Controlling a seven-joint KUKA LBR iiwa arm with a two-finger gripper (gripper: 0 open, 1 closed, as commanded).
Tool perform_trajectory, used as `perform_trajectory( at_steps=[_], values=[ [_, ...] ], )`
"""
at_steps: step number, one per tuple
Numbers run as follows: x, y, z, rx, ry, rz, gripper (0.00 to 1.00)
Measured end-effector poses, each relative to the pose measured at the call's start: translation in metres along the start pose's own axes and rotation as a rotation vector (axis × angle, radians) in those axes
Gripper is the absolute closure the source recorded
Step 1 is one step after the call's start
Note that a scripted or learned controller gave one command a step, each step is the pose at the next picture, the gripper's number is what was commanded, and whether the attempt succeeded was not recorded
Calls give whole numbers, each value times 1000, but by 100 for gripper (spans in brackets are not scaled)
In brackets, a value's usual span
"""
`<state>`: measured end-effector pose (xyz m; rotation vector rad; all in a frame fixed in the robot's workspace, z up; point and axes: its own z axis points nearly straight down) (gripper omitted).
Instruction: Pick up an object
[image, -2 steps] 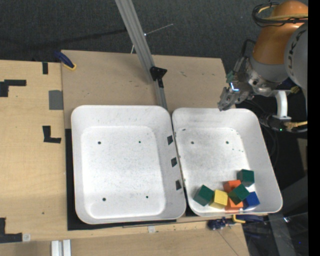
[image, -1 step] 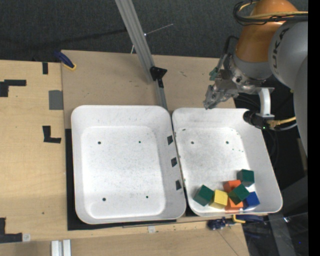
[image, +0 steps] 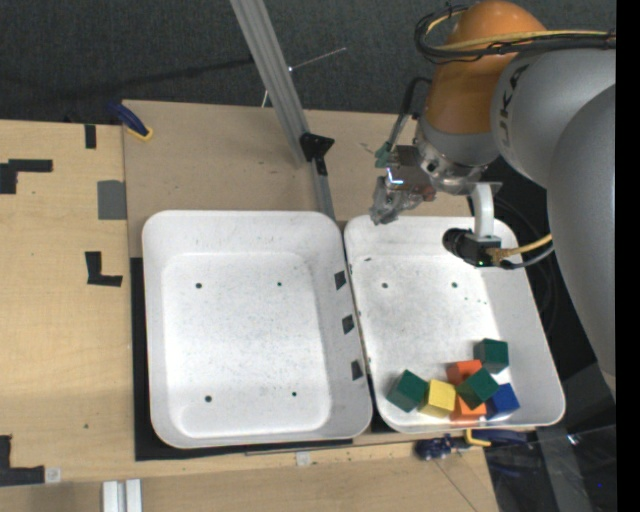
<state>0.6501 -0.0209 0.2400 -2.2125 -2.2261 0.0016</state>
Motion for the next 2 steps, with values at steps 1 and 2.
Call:
perform_trajectory(
  at_steps=[1, 2],
  values=[
    [60, -4, -5, -2, 1, -1, 100],
    [119, -16, 12, 1, 0, -1, 100]
  ],
)
